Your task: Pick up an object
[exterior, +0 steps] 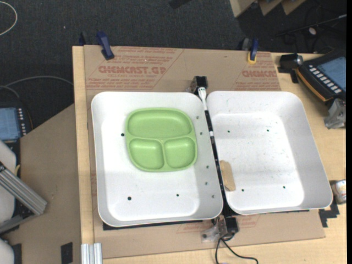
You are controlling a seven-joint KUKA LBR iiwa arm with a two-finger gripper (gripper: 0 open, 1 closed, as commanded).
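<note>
A light green divided plate (161, 139) with three compartments lies flat in the left white bin (110, 202), toward its upper middle. The right white bin (297, 147) stands beside it with small dark specks on its floor.
A tan strip of tape (227, 176) sits on the seam between the two bins. Blue and yellow clamps (104, 44) hold the brown board at its far edge. A handheld controller (324, 73) rests at the upper right, and cables lie at the lower middle.
</note>
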